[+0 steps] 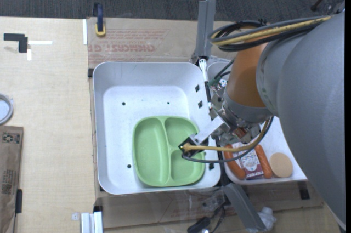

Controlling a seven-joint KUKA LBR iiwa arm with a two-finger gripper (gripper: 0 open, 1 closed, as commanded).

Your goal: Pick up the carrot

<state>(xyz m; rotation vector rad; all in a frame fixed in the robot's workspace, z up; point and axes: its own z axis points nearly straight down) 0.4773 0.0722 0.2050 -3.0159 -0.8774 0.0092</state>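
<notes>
Grey arm (312,89) looms on my right, wrist down over the seam between the bins. Honestly can't tell whether the gripper (233,133) is wide or closed. Carrot (265,163) lies in the right bin (296,174) just beside it, next to a tan disc (281,165). Green plate (164,152) is in the left bin (109,117).

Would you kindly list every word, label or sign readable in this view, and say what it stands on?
No text can be quoted with confidence.
Cardboard sheet behind the left bin: red print, upside down, too blurred to read.
Brown cardboard piece at the view's left edge: small dark symbols, too small to read.
White label on a red item in the right bin: too small to read.
</notes>
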